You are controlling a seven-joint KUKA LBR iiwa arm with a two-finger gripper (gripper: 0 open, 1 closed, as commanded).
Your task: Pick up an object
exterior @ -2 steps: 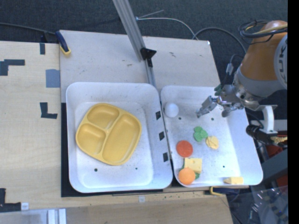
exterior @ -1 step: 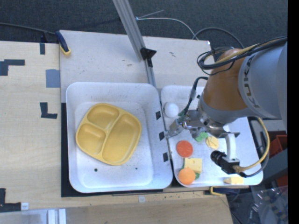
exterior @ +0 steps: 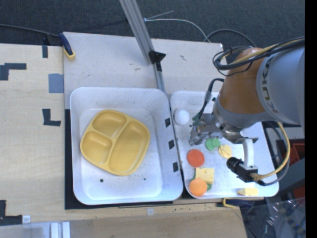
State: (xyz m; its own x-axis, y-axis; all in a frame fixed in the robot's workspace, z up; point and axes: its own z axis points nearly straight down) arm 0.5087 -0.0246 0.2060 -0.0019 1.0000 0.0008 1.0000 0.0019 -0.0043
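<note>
- The yellow tray [exterior: 115, 141] lies in the left bin [exterior: 79, 182], well off to the fingers' left.
- The white ball [exterior: 182, 116] sits just up-left of them.
- The gripper [exterior: 200, 134] hangs low in the right bin [exterior: 265, 190]; whether its fingers are spread or closed cannot be told.
- The green piece [exterior: 213, 144] lies just right of the fingers and nearest; the red disc [exterior: 195, 158] is just below.

Bench [exterior: 29, 108]: left bin [exterior: 119, 192], right bin [exterior: 181, 100] side by side, touching.
</note>
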